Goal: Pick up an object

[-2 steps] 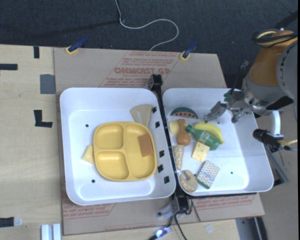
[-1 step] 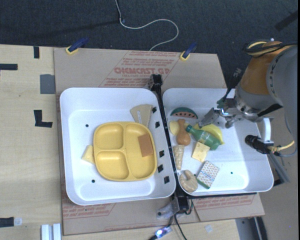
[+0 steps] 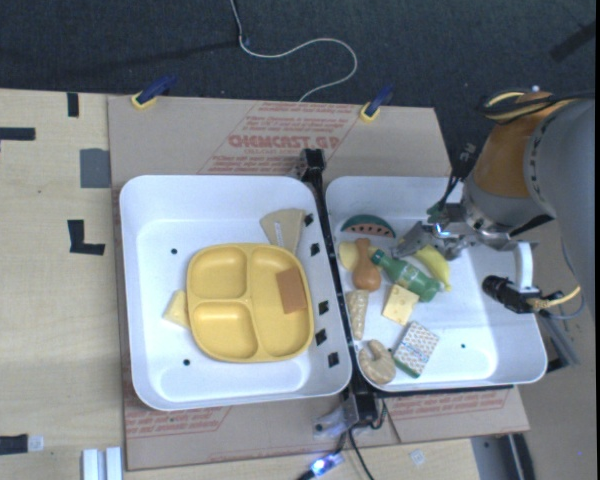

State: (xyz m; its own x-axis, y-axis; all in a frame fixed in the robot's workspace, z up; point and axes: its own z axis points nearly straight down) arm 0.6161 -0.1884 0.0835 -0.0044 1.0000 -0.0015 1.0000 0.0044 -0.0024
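My gripper (image 3: pixel 421 242) reaches into the right bin (image 3: pixel 500 343) from the right and hangs low over its upper middle. Just under and beside it lie a green bottle (image 3: pixel 407 274) and a yellow banana (image 3: pixel 436 264). A watermelon slice (image 3: pixel 368 229) sits to the gripper's left, near the bin's top-left corner. Also in this bin are an orange-brown piece (image 3: pixel 365 271), a pale yellow block (image 3: pixel 400 304), a tan stick (image 3: pixel 358 313), a checkered packet (image 3: pixel 417 348) and a tan round piece (image 3: pixel 377 362). I see nothing lifted clear of the bin.
The left bin (image 3: pixel 150 368) holds a yellow divided plate (image 3: pixel 242 313) with a brown slab (image 3: pixel 292 290) on it, a tan wedge (image 3: pixel 286 228) above it and a yellow wedge (image 3: pixel 174 309) at its left. A black divider (image 3: pixel 325 268) runs between the bins.
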